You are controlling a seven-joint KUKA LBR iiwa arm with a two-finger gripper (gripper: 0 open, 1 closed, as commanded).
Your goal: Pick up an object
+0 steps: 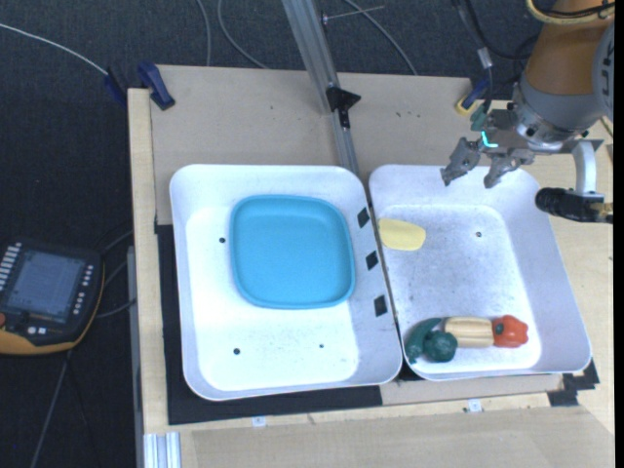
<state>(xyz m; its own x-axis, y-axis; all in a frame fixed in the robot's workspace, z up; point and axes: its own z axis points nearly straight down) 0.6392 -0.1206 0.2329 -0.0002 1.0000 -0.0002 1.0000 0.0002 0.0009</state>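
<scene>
My gripper (477,172) hangs over the far edge of the right bin (546,261), its two fingers spread open with nothing between them. A yellow flat piece (402,234) lies at the right bin's left wall, below and left of the gripper. Along that bin's near edge lie a dark green round object (431,344), a tan stick-shaped piece (469,331) and a red object (510,331), all in a row. A blue square plate (292,252) rests in the left bin (205,349).
A slanted metal pole (314,52) runs from the top down to the gap between the bins. Blue clamps (154,84) sit at the bench's far corners. A handheld pendant (44,295) lies on the floor at left. Cables run across the dark carpet.
</scene>
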